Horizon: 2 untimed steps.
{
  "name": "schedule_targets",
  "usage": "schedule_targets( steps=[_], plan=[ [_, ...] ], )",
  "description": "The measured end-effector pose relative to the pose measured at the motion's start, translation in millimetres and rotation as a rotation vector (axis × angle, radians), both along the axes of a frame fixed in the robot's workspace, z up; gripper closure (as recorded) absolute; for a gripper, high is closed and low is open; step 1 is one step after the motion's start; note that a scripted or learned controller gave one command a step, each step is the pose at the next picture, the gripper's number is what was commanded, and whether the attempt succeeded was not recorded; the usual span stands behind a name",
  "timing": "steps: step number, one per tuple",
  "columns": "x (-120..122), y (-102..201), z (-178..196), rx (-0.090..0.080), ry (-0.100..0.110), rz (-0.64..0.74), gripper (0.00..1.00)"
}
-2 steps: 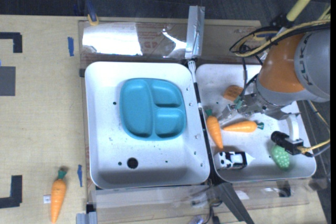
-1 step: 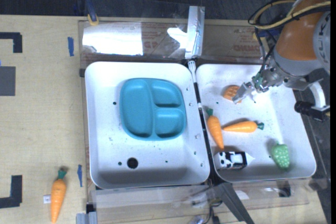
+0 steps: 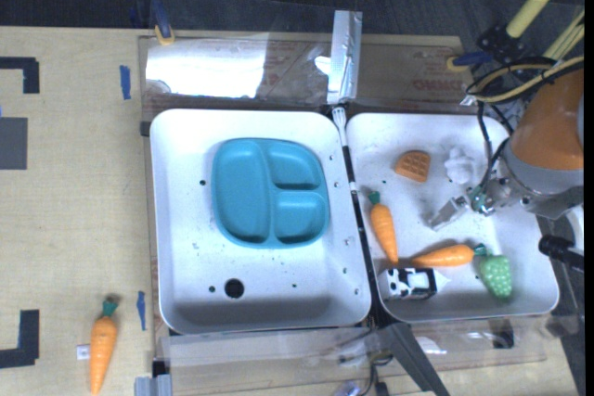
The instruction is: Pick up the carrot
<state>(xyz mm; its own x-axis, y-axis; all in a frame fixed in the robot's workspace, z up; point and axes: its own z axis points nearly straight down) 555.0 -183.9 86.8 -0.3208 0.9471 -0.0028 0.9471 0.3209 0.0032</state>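
Two orange carrots with green tops lie in the right bin [image 3: 538, 297]. One carrot [image 3: 383, 230] lies lengthwise near the bin's left wall. The other carrot [image 3: 445, 256] lies crosswise near the front. A third carrot [image 3: 102, 343] rests on the wooden bench at the front left, outside both bins. My gripper [image 3: 448, 211] hangs low over the middle of the right bin, just above and between the two carrots, touching neither. Nothing shows in its grasp. The arm [image 3: 548, 144] reaches in from the right.
In the right bin are a tan waffle piece [image 3: 413, 165], a white crumpled item [image 3: 459, 167], a green bumpy fruit [image 3: 497, 275] and a black-and-white toy [image 3: 409, 283]. The left bin [image 3: 176, 199] holds a blue divided plate [image 3: 271, 191].
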Motion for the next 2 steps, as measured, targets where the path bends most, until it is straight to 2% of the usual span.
schedule_targets(
  steps=[1, 2],
  plan=[
    [54, -21, 0, 0.007, 0.000, -0.095, 0.00],
    [67, 16, -1, 0.001, 0.000, -0.020, 0.00]
  ],
)
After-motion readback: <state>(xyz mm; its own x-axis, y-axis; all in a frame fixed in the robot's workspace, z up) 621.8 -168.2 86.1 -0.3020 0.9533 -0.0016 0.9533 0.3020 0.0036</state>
